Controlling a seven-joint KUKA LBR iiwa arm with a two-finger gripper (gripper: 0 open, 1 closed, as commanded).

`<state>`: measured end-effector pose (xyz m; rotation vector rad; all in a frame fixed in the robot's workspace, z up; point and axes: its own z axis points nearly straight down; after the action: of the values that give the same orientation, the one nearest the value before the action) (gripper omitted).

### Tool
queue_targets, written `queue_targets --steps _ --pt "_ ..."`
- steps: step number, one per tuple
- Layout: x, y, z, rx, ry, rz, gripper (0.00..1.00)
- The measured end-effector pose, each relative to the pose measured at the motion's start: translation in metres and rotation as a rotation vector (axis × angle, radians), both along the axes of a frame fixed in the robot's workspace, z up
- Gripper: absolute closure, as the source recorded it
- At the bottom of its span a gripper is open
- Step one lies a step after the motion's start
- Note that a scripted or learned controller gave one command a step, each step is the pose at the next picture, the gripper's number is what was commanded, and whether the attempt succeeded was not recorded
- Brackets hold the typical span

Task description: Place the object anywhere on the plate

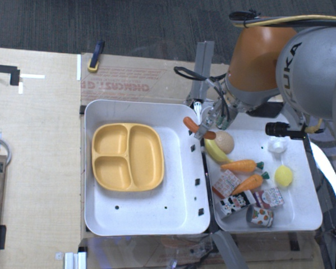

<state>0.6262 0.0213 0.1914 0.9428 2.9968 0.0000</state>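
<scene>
Plate point(127, 157) sits in the left bin point(96, 212), three compartments, nothing on it. We should carry well left over the divider before release, aiming mid-plate. Tool point(205, 127) hangs at the bins' shared edge, fingers pinched on a small orange sausage-like object point(191, 125), clear of the right bin's clutter.

Bright, even overhead light, soft shadows (glare at right edge).

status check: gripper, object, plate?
Gripper above the divider between bins, shut on small orange-red piece. Yellow plate in left bin, nothing on it. Path to plate open; carrots and banana in right bin.
</scene>
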Motion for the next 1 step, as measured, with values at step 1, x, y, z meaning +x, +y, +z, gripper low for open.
queue_targets --steps 1 --pt "-0.0572 0.0233 0.0061 0.0 0.0 0.022 1.0"
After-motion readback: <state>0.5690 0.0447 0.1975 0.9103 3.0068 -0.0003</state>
